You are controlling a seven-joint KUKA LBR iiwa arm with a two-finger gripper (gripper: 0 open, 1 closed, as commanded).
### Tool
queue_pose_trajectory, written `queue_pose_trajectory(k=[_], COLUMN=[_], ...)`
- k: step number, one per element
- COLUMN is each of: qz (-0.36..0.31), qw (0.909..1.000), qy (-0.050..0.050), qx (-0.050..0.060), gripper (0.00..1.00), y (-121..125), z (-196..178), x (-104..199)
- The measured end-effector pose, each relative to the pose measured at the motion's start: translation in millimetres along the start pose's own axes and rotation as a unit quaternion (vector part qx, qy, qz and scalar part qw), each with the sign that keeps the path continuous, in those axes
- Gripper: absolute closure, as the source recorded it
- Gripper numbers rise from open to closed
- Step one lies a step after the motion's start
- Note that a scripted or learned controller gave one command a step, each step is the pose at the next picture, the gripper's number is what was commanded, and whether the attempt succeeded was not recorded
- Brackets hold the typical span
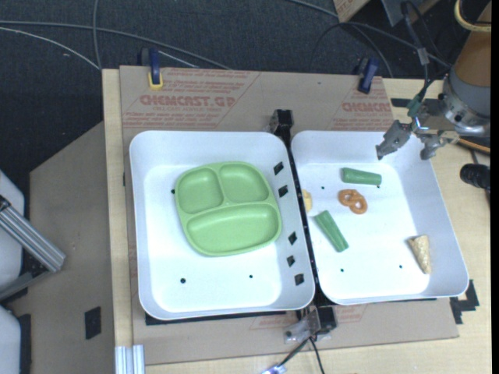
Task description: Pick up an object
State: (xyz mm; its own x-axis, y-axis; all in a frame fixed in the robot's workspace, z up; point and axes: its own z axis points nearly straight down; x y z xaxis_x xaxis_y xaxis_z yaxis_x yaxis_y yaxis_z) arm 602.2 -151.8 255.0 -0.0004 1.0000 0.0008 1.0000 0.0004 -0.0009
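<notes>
My gripper [409, 145] hangs over the far right corner of the right bin [374, 287], fingers spread apart and open, with nothing between them. Below and left of it a green stick [360, 177] lies in the bin. A small orange pretzel [353, 202] rests just in front of that stick. Another green stick [330, 231] lies tilted near the bin's left side. A beige cone-shaped piece [421, 252] sits by the bin's right wall.
The left bin [156, 287] holds a green divided plate [228, 207]. A row of black clips [285, 209] runs along the seam between the bins. A small pale object [306, 202] sits at the right bin's left wall.
</notes>
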Motion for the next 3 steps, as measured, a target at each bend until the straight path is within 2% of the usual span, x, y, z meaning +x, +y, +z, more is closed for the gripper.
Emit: queue_pose_trajectory(k=[2,3], qz=[0.000,0.000], qw=[1.0000,1.0000], qy=[0.001,0.001], qx=[0.003,0.003], gripper=[0.00,0.00], y=[14,8], z=[93,156], x=[-6,-4])
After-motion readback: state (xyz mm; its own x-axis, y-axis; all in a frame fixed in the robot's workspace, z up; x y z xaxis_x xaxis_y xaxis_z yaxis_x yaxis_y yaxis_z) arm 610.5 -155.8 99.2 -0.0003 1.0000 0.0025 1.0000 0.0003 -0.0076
